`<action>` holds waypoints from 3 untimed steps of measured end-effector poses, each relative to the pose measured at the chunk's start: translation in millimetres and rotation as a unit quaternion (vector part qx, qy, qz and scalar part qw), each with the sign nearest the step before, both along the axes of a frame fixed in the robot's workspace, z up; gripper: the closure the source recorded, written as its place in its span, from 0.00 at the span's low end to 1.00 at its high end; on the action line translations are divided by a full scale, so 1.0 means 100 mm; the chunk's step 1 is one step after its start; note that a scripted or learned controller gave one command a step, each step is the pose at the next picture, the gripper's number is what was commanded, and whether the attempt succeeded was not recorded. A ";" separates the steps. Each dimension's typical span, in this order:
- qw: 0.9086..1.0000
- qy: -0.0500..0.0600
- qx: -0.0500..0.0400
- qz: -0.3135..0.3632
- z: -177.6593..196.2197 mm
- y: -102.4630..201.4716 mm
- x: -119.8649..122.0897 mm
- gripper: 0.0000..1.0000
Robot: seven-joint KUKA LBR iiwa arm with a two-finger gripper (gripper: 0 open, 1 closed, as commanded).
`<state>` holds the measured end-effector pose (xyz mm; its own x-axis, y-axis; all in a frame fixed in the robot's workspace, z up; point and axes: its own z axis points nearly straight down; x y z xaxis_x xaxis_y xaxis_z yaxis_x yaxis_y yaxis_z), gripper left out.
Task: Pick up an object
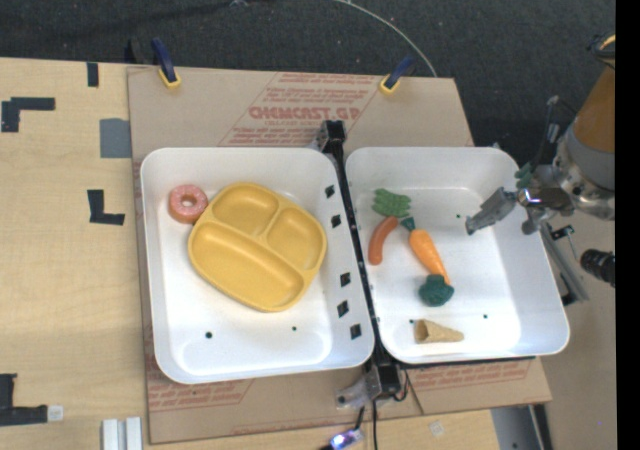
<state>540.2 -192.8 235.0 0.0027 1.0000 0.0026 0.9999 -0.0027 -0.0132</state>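
I have the end effector [497, 209] hanging over the right bin [520, 283], up near that bin's far right corner, with the arm [600, 138] reaching in from the side; from this angle I cannot tell how far it is open, and I see nothing in its grip. Everything I might pick lies in that bin, left of the end effector: a carrot [428, 252] near the bin's middle, slanting, its green top [392, 203] toward the far left corner; a sausage [380, 240] just beside the carrot, nearer the bin's left wall; a small broccoli [435, 290] touching or almost touching the carrot's near tip; and a cheese wedge [438, 332] by the near wall, apart from the rest. I judge the wedge or the sausage easier than the carrot, since the carrot is crowded at both ends. The left bin [160, 268] holds a yellow tray [258, 246] and a pink donut [187, 203] beside it, well away from the right bin's toys and across the divider. The bins sit on cardboard [300, 108] clamped to the bench [60, 238], presumably so they do not slide when pushed. No pick is yet made
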 end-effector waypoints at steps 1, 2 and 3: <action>1.000 -0.006 -0.001 0.002 0.06 0.00 0.03 0.00; 1.000 -0.003 -0.001 0.002 -0.58 0.00 0.00 0.00; 1.000 -0.003 -0.001 0.002 -1.03 -0.01 0.02 0.00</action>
